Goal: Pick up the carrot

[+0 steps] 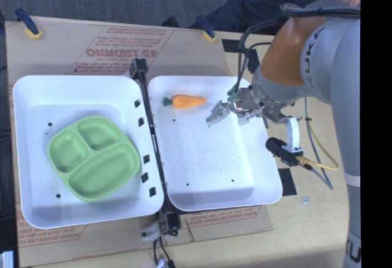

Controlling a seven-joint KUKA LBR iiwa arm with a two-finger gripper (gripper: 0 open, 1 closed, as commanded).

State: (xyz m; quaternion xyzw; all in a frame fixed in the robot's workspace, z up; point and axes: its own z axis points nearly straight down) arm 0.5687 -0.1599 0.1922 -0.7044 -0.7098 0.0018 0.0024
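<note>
An orange carrot [188, 101] with a small green top lies on its side near the back wall of the right bin [208, 193]. My gripper [218, 112] hangs over the same bin, just right of the carrot's pointed end and a little nearer the front, apart from it. Its fingers [214, 116] point left toward the carrot and hold nothing.
The left bin [37, 212] holds a green divided plate [94, 156]. A black clip strip [149, 132] runs along the seam between the bins. A person sits beyond the bench at the top right. Cables [312, 163] trail off the wrist over the right bin's edge.
</note>
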